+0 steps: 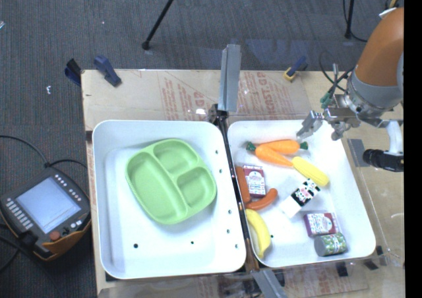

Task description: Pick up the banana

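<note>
Yellow and slightly curved, the banana [258, 231] lay at the near left edge of the right bin [353, 214], close against the wall which separates it from the left bin [112, 237]. Nothing was touching it from above. The gripper [321, 123] hung over the far right part of the right bin, well apart from the banana, and its two fingers stood spread with nothing between them, so it was wide and held no thing. I judged that the task was in the approach step and the grasp was not yet begun. Between the gripper and the banana several other things were lying: two carrots [277, 151] near the far wall, a yellow corn piece [310, 171] just beside them, a small red box [254, 180], a sausage [262, 200], and a little black and white carton [300, 196]. In the near right corner there was a dark red packet [321, 223] and a grey can [330, 244]. The left bin carried a green divided plate [171, 181]. For the next move the arm probably needs to travel across the bin toward the near left side, to turn the fingers across the narrow width of the banana, and to come down carefully, because the bin wall is so close that one finger may strike it
</note>
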Tool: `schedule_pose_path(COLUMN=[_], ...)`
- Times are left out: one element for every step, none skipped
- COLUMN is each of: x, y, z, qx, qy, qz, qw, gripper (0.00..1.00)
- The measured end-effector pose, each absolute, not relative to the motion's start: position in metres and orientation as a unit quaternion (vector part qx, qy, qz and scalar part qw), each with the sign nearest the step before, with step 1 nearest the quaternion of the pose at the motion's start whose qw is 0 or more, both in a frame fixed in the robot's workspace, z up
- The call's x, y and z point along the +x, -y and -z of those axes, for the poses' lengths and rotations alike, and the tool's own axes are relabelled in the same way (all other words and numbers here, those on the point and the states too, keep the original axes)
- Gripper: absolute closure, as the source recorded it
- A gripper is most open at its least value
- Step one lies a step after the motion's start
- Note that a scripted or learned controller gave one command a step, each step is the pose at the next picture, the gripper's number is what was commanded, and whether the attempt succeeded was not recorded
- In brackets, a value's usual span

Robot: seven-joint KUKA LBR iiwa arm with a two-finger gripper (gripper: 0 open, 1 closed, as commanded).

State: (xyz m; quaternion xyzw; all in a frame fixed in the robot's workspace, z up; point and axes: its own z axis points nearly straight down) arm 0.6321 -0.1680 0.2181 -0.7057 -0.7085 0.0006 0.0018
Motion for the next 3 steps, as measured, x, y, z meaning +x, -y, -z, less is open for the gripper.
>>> schedule_pose_path(x=[0.607, 0.607, 0.591], y=[0.185, 0.186, 0.119], z=[-0.087, -0.095, -0.198], qx=[-0.691, -0.692, -0.746], qy=[0.723, 0.722, 0.666], qz=[-0.0003, 0.0001, 0.0005], qw=[0.001, 0.003, 0.0], gripper=[0.0, 1.0, 1.0])
